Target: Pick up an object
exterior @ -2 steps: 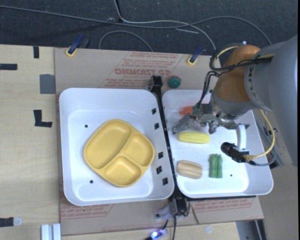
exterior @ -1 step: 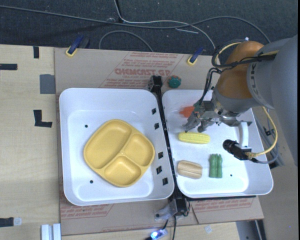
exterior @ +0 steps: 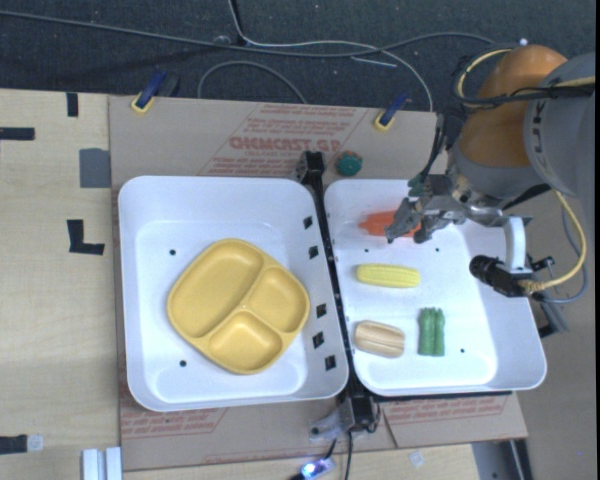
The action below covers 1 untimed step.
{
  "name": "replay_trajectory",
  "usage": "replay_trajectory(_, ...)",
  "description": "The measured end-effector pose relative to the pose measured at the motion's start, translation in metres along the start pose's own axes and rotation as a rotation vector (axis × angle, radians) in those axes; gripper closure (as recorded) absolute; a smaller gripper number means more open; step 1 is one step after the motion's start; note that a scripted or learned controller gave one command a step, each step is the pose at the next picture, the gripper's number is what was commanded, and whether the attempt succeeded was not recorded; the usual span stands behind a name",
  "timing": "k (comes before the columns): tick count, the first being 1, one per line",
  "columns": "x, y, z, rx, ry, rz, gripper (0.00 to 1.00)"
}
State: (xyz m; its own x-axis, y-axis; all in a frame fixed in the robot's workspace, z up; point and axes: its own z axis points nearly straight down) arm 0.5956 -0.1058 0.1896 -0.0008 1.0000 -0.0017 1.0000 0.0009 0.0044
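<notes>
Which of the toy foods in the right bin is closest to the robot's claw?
The orange carrot-like piece, right at the gripper. The corn, bun and green vegetable lie farther down the bin.

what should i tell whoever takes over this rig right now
Pincer: low in the right bin, at the orange carrot-like piece near the bin's far left corner; whether it grips is unclear.
Right bin also holds the corn cob, bread roll and green piece, all lying loose.
Left bin holds the yellow divided plate.
Done: arm is down at a target.
Left: confirm the grasp and lift; nothing is raised yet.
</notes>
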Motion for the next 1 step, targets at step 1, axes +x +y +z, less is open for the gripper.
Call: replay_trajectory(1, -0.0003, -0.0058, -0.0604, -0.001, 0.0, 0.0, 1.0)
